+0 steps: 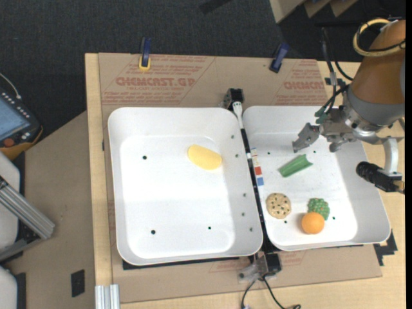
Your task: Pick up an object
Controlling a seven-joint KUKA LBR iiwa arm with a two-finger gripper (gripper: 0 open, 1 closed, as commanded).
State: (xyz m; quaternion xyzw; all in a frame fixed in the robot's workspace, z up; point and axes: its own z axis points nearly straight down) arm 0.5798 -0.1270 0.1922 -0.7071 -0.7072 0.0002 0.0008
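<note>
The right bin (370,227) holds a green block (295,166) near its middle, a round cookie (278,205), an orange ball (312,223) and a small green broccoli piece (318,206) just above the ball. A yellow oval object (205,157) lies alone in the left bin (129,230). My gripper (320,138) hangs over the upper part of the right bin, above and slightly right of the green block. Its fingers stand apart with nothing between them.
A black divider strip (248,172) with coloured marks runs between the two bins. Blue clamps (145,53) hold the cardboard base at the back edge. A black fitting (232,98) sits at the top of the divider.
</note>
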